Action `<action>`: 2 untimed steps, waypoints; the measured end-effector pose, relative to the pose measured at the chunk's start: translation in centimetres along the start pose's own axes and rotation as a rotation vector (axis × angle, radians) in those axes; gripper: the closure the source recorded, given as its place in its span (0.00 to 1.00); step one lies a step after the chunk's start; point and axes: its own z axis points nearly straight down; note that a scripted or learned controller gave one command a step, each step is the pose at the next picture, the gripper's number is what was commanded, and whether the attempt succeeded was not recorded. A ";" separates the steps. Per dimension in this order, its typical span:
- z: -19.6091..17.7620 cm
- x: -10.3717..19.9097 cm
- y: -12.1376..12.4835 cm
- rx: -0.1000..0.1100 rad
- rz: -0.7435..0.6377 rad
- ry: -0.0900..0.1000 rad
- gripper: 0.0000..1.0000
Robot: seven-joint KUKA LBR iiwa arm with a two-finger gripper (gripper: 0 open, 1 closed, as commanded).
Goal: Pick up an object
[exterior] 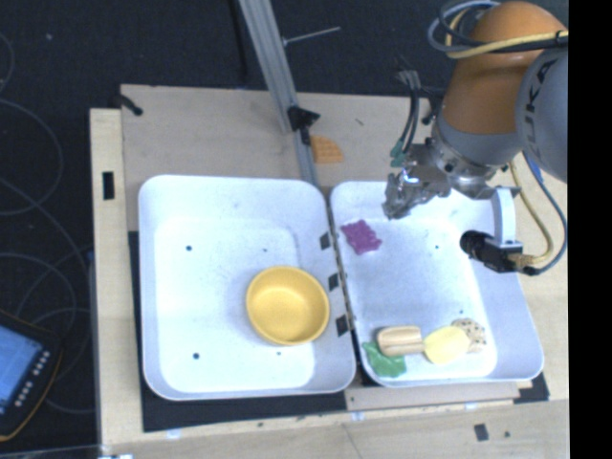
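Yellow bowl point(287, 304) in left bin point(172, 256), arm reaching over right bin point(507, 342), jaws' state unclear above purple piece point(361, 236)

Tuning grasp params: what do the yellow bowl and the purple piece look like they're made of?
Yellow bowl: probably hard plastic, smooth with a slight sheen, even colour, rigid round rim. Purple piece: flat, matte, irregular outline; possibly soft rubber or foam, too small to tell for sure.

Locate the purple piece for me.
The purple piece lies in the right bin, upper left area near the divider, just below-left of the gripper.
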 end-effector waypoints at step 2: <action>1.1 11.1 -2.1 0.001 0.000 0.000 1.00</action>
